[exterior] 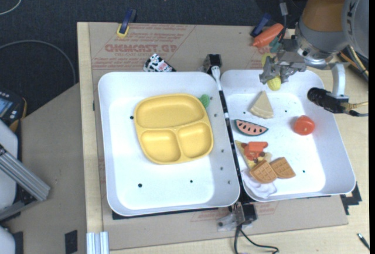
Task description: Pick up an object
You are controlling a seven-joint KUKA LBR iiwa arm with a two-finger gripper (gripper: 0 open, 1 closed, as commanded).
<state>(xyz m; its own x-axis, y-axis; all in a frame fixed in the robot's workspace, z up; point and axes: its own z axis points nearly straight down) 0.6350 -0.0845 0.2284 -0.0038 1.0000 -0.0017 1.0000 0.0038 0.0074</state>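
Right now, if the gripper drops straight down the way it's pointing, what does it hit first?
Probably the small yellow piece right under the gripper, at the right bin's far edge. How far above it sits is unclear.

Two white bins [117,147] sit side by side. The left one holds one yellow divided plate [173,128]. The right one holds one cheese wedge [261,105], one watermelon slice [251,127], one tomato [303,124] and two waffles [273,170].

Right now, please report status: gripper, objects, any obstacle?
Gripper up over right bin far edge, yellow piece between fingers. Wedge, watermelon, tomato below in bin. No obstacle seen.
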